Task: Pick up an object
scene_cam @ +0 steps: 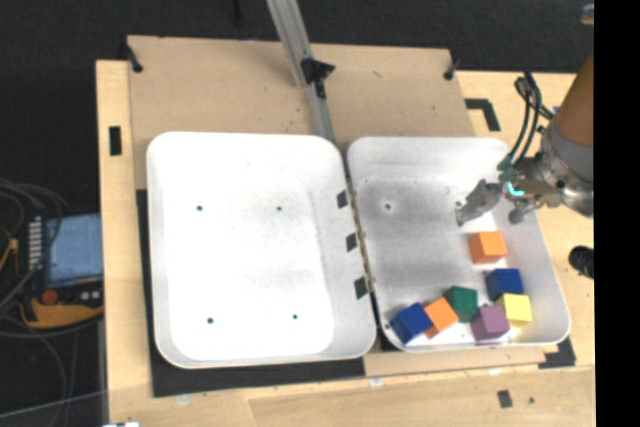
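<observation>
Seven small blocks are lying in the right bin, all in its lower right part. Nearest to the bottom edge of the frame, a blue block, an orange block, a green block, a purple block and a yellow block are sitting in a tight row along the bin's lower wall, several of them touching. Just above them a second blue block is resting against the yellow one, and a little higher a second orange block is lying apart from the rest.

Above that orange block, at the right of the frame, the end effector is hovering with its fingers spread apart and nothing between them. The arm is coming in from the right edge.

The left bin is sitting beside it on the worktop, and a metal post is rising toward the top of the frame.

I am judging that the lone orange block is the easiest target, being near the end effector. The risk is that the fingers are closing beside it and only pushing it away. In the crowded row, a finger may land on a neighbour and grip nothing, or the bin's wall may be blocking one finger.
</observation>
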### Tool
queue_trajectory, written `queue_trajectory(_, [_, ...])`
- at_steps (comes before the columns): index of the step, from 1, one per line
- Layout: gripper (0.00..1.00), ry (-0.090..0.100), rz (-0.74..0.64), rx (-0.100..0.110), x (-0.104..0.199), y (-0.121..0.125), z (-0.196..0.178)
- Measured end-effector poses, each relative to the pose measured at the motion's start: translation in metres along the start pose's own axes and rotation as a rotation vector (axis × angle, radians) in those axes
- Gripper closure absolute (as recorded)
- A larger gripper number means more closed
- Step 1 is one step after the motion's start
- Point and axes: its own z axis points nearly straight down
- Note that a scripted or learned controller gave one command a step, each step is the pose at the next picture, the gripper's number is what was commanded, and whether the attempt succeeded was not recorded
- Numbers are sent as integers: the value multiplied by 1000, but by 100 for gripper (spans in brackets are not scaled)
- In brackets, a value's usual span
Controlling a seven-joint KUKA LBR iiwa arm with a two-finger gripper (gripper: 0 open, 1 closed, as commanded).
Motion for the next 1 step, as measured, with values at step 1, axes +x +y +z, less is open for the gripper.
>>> queue_trajectory(1, [0,-1,1,-5,0,1,-2])
